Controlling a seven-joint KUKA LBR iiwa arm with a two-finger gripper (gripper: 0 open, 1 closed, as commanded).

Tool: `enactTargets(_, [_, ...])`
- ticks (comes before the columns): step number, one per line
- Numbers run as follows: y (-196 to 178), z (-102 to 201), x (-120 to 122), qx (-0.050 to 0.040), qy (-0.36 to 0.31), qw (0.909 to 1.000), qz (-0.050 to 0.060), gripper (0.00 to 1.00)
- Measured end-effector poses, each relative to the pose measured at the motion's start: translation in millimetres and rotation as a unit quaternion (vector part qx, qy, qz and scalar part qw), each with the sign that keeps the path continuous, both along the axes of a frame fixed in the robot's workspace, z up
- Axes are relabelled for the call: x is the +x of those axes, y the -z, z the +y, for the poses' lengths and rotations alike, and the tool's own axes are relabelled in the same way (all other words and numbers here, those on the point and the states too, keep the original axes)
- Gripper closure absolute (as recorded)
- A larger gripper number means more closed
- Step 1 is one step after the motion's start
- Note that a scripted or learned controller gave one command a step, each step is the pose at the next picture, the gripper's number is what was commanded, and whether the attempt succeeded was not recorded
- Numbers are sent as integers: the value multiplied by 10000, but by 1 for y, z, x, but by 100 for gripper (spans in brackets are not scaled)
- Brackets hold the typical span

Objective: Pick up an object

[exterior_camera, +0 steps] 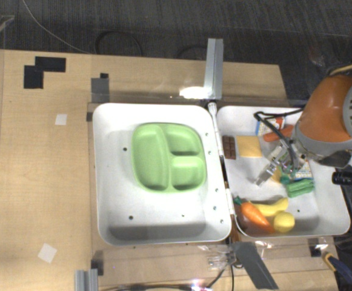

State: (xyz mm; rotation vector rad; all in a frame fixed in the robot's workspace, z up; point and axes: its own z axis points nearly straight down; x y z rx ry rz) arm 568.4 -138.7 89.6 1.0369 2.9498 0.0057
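Note:
The right bin (339,214) holds several small objects. A flat yellow square (248,145) lies at its back left, with a brown bar (228,147) beside it against the bin's left wall. An orange carrot (253,214), a yellow banana (274,205) and a lemon (284,222) sit along the front. A green block (300,187) lies right of centre. My gripper (265,176) hangs low over the bin's middle, tilted down-left, above bare floor between the yellow square and the banana. I see nothing held in it.
The left bin (109,180) holds a green divided plate (166,156). The arm's orange band (327,111) looms over the right bin's back right corner. A black cable and a small red item (277,125) lie near the back wall. A metal post (214,65) stands behind the bins.

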Motion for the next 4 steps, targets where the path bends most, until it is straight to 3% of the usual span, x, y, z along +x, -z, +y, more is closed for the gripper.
enactTargets(1, [-1,-14,-31,-2,239,9997,-4,0])
enactTargets(2, [-1,-15,-50,11,1031,9947,-29,0])
enactTargets(3, [-15,-15,-46,-1,995,9950,-95,100])
enactTargets(4, [-145,50,7,37,1751,9845,-13,100])
